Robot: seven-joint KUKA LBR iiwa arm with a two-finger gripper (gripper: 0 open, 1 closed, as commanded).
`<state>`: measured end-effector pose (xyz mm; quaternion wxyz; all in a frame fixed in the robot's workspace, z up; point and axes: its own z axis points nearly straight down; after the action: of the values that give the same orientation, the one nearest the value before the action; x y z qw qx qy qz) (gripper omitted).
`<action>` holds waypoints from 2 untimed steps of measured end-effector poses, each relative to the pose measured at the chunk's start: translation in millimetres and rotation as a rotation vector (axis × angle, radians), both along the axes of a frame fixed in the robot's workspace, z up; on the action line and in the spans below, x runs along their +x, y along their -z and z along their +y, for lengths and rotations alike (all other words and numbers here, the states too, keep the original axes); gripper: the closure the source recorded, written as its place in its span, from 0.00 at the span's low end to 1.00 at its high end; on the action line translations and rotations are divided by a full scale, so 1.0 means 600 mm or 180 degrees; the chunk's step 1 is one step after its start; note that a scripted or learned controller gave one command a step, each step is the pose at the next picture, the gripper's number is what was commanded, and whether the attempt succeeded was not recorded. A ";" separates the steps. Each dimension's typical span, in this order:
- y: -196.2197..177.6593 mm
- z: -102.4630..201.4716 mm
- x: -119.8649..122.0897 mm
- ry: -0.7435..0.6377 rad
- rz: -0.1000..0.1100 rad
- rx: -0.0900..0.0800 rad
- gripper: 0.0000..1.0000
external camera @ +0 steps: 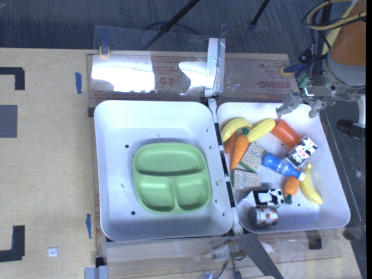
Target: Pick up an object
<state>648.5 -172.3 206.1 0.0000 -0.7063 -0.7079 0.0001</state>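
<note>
- The end effector (302,100) is seen at the far right corner of the right bin (336,211), above its rim; whether it is wide or narrow cannot be told, and nothing is seen held in it.
- The objects to be picked are gathered in the right bin: a yellow banana (231,126), a corn cob (260,129), a carrot (239,150), an orange-red piece (286,132), a blue bottle (280,165), a black-and-white carton (303,151) and a small can (265,215).
- A green divided tray (172,176) is seen in the left bin (110,156).
- No object is judged to have been lifted yet; approach, grasp and lift are all left to be done.
</note>
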 end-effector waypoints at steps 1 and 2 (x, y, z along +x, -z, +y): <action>0.192 -0.018 -0.130 -0.0315 -0.0004 -0.0001 0.00; 0.200 -0.050 -0.037 -0.0582 -0.0015 0.0013 0.00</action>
<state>626.0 -202.3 86.3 -0.0003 -0.6387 -0.7694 -0.0030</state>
